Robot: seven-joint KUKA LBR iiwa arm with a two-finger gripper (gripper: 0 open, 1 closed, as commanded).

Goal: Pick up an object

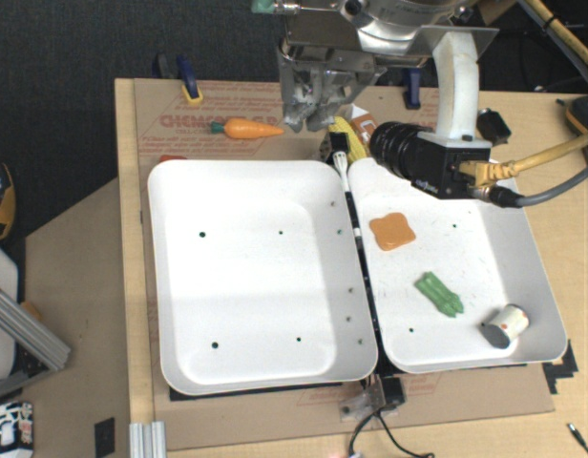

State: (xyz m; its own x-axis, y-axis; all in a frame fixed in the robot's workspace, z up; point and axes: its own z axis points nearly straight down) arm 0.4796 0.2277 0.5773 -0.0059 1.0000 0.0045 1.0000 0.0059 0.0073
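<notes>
Hovering gripper [308,113] beyond both bins, finger state unclear.

Lying in right bin [533,284]: orange piece [391,230], green piece [438,294], small grey-white cylinder [505,326]; resting on cardboard behind left bin [179,256], just beside gripper: carrot [248,130]; sitting near far edge: blue clamp [189,81].

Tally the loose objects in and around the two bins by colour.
Orange: 2, a carrot on the board behind the left bin and a flat piece in the right bin
Green: 1
Grey-white: 1
Total: 4
</notes>
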